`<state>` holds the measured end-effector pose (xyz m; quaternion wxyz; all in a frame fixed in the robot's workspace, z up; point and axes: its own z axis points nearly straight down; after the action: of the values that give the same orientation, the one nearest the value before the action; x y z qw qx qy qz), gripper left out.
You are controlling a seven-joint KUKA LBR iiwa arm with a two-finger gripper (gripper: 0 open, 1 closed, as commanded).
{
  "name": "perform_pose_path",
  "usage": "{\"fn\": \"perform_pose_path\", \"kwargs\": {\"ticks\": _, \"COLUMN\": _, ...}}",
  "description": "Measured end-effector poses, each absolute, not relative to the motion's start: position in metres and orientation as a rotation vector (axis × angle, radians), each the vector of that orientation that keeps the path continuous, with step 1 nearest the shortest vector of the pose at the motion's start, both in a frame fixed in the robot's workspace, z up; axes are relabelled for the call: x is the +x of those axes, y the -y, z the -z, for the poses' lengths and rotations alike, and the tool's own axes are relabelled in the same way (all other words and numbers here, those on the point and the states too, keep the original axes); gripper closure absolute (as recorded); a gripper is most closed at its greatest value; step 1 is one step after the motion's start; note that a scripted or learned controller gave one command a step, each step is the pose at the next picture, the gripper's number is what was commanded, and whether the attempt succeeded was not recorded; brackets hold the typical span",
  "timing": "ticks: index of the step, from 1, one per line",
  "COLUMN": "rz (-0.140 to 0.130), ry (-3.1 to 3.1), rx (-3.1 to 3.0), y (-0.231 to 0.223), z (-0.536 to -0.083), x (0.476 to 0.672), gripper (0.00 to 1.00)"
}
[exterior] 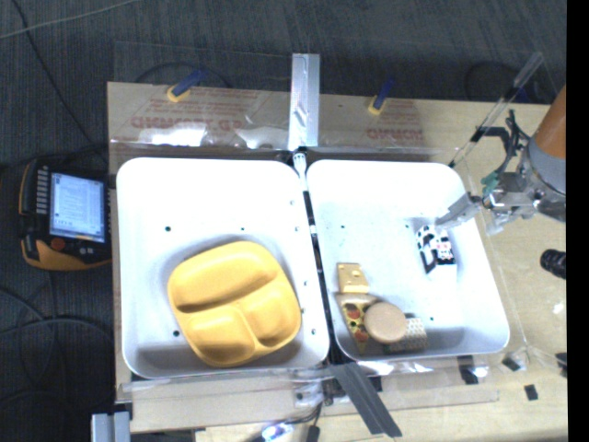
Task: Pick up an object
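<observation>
Reaching in from the right, the grey arm with its orange band sits at the frame's right edge, wrist over the bench just outside the right bin (479, 339). The gripper (460, 212) points left and slightly down, its tip over the bin's right rim; whether its fingers are open or closed I cannot tell, and nothing is seen between them.

Just below and left of the tip, a small black-and-white object (435, 249) lies on the bin floor near the right wall. Nearer the front of the same bin, a tan block (351, 278) lies against the left wall, and a round tan disc (386, 321) rests just right of it on some small printed packets.

In the left bin (138, 247), a yellow divided tray (235, 300) lies tilted. A handheld pendant with a lit screen (64, 215) sits on the floor to the far left.
</observation>
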<state>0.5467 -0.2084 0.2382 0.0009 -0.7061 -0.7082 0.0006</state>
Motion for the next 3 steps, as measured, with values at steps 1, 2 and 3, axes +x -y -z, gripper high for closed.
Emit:
{"fn": "perform_pose_path", "kwargs": {"ticks": 1, "rz": -0.002, "ry": 2.325, "rx": -2.109, "y": 0.221, "z": -0.135, "x": 0.569, "gripper": 0.00}}
{"fn": "perform_pose_path", "kwargs": {"ticks": 2, "rz": 0.013, "ry": 2.258, "rx": -2.179, "y": 0.215, "z": -0.098, "x": 0.581, "gripper": 0.00}}
{"fn": "perform_pose_path", "kwargs": {"ticks": 3, "rz": 0.006, "ry": 2.258, "rx": -2.179, "y": 0.216, "z": -0.106, "x": 0.579, "gripper": 1.00}}
